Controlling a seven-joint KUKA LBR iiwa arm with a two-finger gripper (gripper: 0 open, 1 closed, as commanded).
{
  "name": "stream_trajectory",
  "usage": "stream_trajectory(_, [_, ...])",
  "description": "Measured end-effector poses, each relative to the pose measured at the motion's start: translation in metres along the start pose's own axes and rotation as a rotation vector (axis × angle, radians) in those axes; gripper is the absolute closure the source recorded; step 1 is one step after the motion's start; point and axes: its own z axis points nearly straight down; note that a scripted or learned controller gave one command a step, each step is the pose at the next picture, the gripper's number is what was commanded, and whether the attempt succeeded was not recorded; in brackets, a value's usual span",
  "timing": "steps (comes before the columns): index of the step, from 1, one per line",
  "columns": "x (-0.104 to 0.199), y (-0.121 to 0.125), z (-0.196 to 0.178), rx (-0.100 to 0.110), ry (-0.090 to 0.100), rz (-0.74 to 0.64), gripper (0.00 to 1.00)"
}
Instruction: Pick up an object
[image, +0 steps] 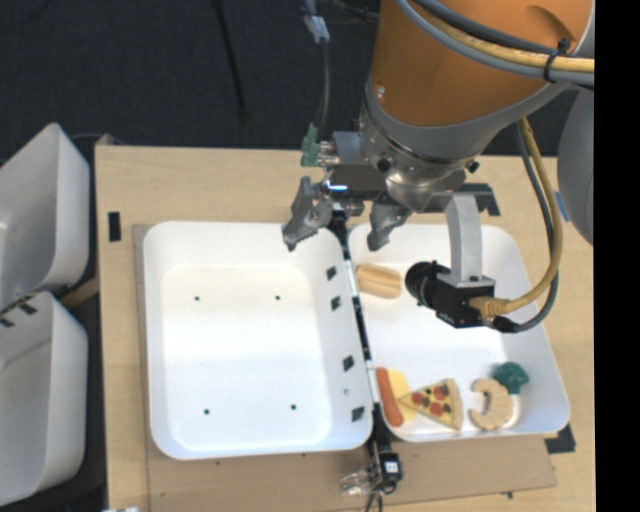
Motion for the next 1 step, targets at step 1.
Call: stream_trajectory(1, [-0.0756, 0.0291, -0.0527, -0.003, 0.003, -0.012, 0.0])
